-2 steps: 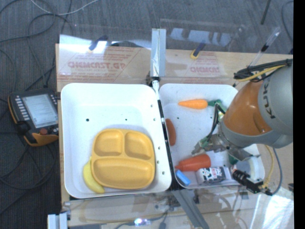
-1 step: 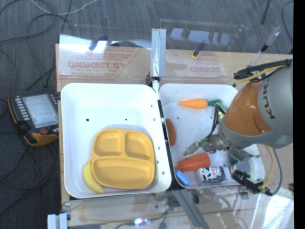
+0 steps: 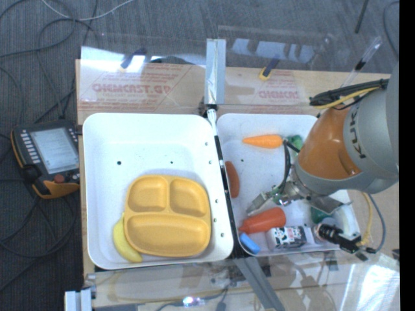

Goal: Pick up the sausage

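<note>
Gripper (image 3: 264, 201) hangs low in the right bin (image 3: 262, 123), its fingers seemingly spread with nothing between them, just above the red bottle (image 3: 262, 221). Left of it, the sausage (image 3: 232, 179) lies along the bin's left wall, and the carrot (image 3: 263, 141) sits farther back.

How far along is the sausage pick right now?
Done: the arm has reached into the right bin, with the gripper low over its floor. In hand: nothing shows between the fingers; it sits beside the orange-red bottle, apart from the sausage. Left: the sausage lies against the bin's left wall, so moving onto it, gripping and lifting all remain.
</note>
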Motion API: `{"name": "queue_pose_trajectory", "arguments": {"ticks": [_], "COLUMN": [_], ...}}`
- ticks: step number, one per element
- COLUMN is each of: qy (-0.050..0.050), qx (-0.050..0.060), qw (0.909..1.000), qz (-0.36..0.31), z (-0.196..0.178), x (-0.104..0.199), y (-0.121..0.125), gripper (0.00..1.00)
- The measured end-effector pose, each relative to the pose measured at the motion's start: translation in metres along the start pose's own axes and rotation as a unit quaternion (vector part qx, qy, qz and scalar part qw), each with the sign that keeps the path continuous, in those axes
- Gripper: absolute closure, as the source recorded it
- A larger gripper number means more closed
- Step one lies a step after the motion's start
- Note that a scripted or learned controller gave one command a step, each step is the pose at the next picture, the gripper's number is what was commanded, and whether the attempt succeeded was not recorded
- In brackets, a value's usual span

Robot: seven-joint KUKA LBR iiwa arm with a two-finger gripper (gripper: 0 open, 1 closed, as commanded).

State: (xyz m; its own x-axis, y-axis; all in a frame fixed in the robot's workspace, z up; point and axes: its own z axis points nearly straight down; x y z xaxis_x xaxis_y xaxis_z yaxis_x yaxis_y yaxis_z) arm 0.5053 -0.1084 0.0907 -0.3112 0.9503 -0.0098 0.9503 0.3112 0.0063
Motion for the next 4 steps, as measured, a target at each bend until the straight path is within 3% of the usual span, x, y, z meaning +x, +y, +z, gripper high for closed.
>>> {"name": "queue_pose_trajectory", "arguments": {"ticks": [1,2,3,4], "qy": [0.004,0.006,0.001,-0.002], "qx": [0.003,0.002,-0.002,-0.009], "qw": [0.9992,0.995,0.9885,0.9885], "qz": [-0.04,-0.1,-0.151,-0.151], "z": [-0.021,-0.062,-0.003,-0.018], "x": [-0.045,-0.037,-0.025,-0.026], "y": [-0.037,-0.028,-0.013,-0.008], "gripper": [0.0,0.0,0.0,1.0]}}
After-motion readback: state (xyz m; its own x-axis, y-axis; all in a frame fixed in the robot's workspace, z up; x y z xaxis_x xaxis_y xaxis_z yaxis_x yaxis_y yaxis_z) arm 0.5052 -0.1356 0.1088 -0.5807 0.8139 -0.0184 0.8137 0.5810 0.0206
